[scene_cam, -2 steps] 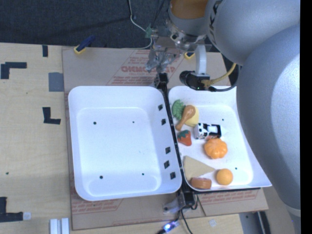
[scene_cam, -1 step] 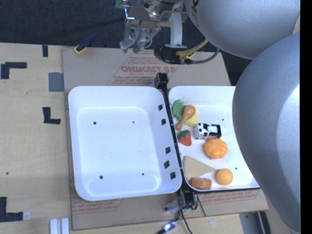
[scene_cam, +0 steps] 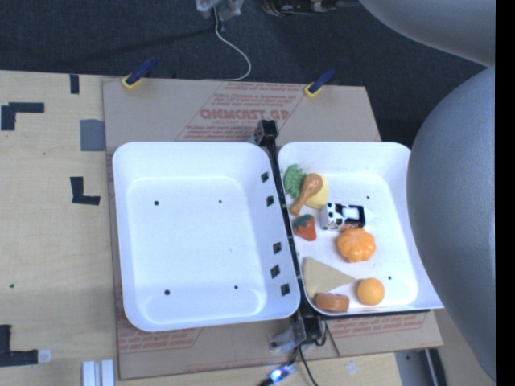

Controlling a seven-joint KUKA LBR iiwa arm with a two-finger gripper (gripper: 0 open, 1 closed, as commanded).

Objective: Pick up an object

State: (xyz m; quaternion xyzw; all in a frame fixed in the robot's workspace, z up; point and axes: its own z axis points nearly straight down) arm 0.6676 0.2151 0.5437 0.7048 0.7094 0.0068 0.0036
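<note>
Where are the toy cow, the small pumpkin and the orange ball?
toy cow (scene_cam: pixel 344 215), camera view, on its black-and-white body.
small pumpkin (scene_cam: pixel 356 245), camera view, on the middle of its ribbed top.
orange ball (scene_cam: pixel 370 291), camera view, on its round centre.

Setting: robotics laboratory test bench. Evidence as follows. Plywood bench (scene_cam: pixel 48 240) with black tape marks near its left edge. Cardboard sheet (scene_cam: pixel 233 107) with red print, held at its far edge by two blue-and-yellow clamps (scene_cam: pixel 138 73). Two shallow white bins (scene_cam: pixel 193 155) side by side on the cardboard, joined along the middle by a black strip. Right bin holds toy play food (scene_cam: pixel 356 244), not real produce. Large grey robot arm (scene_cam: pixel 463 215) along the right edge. Loose cable (scene_cam: pixel 235 51) over dark carpeted floor beyond the bench's far edge.
</note>
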